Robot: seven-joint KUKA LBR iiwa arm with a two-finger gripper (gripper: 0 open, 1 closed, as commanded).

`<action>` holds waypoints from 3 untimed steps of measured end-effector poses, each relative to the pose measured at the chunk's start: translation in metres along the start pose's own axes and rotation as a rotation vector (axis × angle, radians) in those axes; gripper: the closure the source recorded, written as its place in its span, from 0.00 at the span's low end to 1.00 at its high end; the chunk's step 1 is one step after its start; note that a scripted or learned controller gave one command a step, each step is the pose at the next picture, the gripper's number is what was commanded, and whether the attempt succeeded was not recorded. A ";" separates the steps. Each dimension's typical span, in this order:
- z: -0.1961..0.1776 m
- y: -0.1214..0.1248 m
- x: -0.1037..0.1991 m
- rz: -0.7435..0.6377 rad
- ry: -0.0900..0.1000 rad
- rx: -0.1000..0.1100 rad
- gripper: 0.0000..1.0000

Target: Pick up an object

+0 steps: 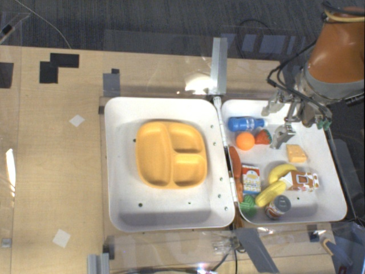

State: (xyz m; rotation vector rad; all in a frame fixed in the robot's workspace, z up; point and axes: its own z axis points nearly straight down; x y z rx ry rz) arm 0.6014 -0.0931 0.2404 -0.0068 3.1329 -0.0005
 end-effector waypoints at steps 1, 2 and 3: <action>0.000 0.000 0.000 0.000 0.000 0.000 0.00; 0.098 -0.024 0.055 0.382 0.006 0.001 0.00; 0.151 -0.069 0.017 -0.017 -0.004 0.001 0.00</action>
